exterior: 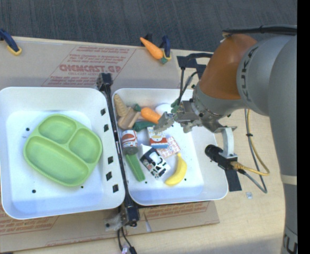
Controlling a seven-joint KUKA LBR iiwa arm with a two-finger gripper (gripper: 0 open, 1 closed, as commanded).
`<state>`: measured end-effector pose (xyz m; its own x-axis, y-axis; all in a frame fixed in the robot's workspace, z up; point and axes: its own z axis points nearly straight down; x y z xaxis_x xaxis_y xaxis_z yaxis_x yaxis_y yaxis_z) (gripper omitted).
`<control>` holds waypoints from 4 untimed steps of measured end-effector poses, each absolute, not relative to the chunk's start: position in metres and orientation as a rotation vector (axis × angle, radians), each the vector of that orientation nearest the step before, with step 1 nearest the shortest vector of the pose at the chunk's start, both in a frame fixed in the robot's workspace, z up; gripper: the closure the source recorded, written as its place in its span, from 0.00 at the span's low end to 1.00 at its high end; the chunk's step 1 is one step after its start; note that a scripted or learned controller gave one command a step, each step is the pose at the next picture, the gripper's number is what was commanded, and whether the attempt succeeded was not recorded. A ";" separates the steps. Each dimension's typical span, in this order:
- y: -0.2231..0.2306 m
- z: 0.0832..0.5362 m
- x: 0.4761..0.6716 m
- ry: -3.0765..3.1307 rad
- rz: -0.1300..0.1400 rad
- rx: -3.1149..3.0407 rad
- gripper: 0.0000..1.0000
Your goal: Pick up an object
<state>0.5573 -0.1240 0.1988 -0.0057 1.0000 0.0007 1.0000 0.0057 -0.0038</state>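
Two white bins sit side by side on the table (49, 67). Left bin (7, 157) holds a green divided plate (63, 150). Right bin (210, 181) holds the clutter: carrot (150, 114), banana (177, 172), small can (128, 140), green stick-shaped item (134, 166), red-white packet (164, 144), black-white box (155, 162), tan piece (124, 114) at upper left. Another carrot toy (153, 48) lies outside the bins on the cardboard at top.

End effector (168, 119) is low inside the right bin, near its upper middle, pointing left. Its tip sits right at the carrot's right end, touching or nearly so. Fingers too blurred and crowded to read, so cannot tell if open, closed or gripping anything. No item clearly seen between them.

Key relation: the carrot lies just left of the tip, long axis running roughly left-right with a slight tilt, so nearly in line with the reach. Packet lies just below the tip.

Arm (266, 78) comes in from the right, orange band (225, 67) above the wrist, wrist bent down over the bin's right half.

Judgement: likely target is the carrot; grasp not confirmed.
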 end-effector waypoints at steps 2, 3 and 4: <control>-0.102 0.104 0.479 -2.236 -0.002 -2.207 1.00; -0.124 0.176 0.477 -2.225 0.000 -2.219 1.00; -0.124 0.186 0.479 -2.231 -0.001 -2.214 1.00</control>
<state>0.4785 -0.1239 0.1859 -0.0073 1.0000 -0.0004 1.0000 0.0073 0.0015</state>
